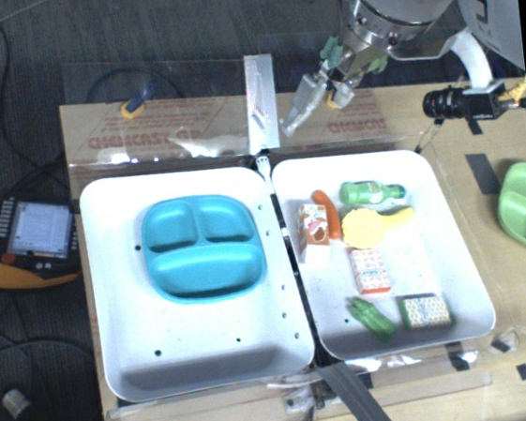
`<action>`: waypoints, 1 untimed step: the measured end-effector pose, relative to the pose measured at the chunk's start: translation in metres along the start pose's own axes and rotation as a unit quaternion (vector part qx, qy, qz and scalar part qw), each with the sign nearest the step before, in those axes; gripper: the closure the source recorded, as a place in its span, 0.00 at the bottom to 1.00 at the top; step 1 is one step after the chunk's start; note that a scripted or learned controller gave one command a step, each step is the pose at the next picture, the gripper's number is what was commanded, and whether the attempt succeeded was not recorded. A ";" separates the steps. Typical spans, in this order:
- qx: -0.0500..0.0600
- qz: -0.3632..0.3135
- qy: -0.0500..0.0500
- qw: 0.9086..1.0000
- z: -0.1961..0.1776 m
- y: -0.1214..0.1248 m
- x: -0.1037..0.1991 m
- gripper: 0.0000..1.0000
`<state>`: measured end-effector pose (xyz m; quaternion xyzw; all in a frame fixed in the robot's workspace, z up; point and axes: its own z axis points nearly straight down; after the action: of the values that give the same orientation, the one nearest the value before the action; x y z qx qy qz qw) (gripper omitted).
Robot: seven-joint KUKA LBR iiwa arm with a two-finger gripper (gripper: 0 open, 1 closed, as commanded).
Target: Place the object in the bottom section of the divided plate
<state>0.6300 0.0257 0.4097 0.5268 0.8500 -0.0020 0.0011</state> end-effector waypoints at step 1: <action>-0.002 -0.181 0.000 0.984 -0.025 0.004 0.024 0.00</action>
<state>0.6231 0.0497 0.4344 0.3645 0.9312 -0.0007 0.0017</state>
